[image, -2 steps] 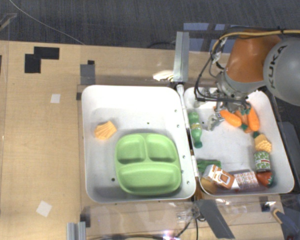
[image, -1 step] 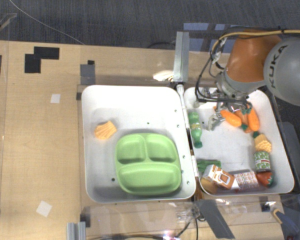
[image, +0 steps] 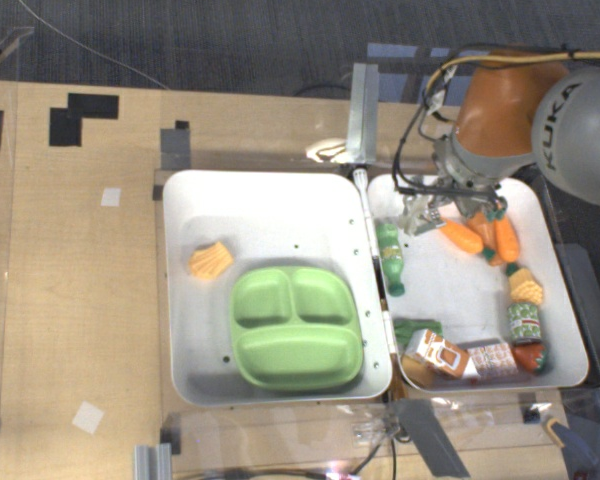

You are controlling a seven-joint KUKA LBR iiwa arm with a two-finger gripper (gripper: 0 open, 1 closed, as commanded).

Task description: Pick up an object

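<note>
Two orange carrots [image: 480,236] lie in the right bin [image: 565,298], just under the robot's jaws [image: 450,206]. Whether the jaws are open is unclear. Picking looks underway; next, a firm squeeze and lift.

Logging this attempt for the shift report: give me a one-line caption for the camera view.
KUKA arm's gripper lowered into the right bin beside two toy carrots; green divided tray in left bin.
</note>
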